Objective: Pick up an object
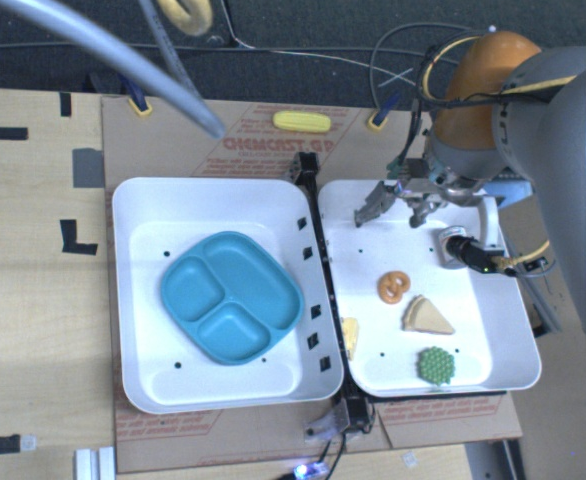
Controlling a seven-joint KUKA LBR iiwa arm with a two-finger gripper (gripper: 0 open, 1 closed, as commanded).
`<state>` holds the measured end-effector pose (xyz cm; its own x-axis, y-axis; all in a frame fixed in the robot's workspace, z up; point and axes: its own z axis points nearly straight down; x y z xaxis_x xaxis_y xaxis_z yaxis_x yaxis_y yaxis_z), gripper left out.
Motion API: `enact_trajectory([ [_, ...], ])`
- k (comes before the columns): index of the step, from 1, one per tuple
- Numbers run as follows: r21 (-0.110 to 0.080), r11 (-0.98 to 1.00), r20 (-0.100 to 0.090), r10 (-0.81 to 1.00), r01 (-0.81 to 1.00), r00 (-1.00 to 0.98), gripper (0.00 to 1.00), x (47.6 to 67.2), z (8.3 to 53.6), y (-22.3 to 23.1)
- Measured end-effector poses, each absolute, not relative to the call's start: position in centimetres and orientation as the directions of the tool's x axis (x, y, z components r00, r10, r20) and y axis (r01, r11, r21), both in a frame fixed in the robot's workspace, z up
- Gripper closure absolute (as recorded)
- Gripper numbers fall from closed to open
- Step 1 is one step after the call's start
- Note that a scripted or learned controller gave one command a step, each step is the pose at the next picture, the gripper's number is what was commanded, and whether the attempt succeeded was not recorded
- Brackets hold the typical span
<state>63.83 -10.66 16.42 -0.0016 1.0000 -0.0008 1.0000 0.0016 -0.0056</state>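
In the right bin [493, 363] lie a small brown pretzel [394, 287], a tan wedge-shaped piece [428, 316] and a round green knobbly item [435, 365]. A pale yellow piece [349, 334] rests against that bin's left wall. My gripper [397, 206] hangs over the bin's far part, above and behind the pretzel, with its two dark fingers spread apart and nothing between them. The grey arm with its orange band [483, 73] comes in from the upper right.
The left bin [133, 218] holds a blue divided plate [231, 295]. A yellow banana-like item [301, 122] lies on the cardboard behind the bins. A black divider [318, 258] runs between the bins. A grey pole [103, 38] crosses the upper left.
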Motion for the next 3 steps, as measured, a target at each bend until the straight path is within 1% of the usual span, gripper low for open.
enact_trajectory([
  [1,-0.005,0.001,-0.001,1.000,1.000,-0.001,0.00,63.7,12.0,-10.9],
  [2,-0.002,0.003,-0.001,1.000,1.000,-0.003,1.00,63.8,13.3,-10.8],
  [3,0.004,0.003,0.000,1.000,1.000,-0.003,1.00,64.3,18.7,-9.7],
])
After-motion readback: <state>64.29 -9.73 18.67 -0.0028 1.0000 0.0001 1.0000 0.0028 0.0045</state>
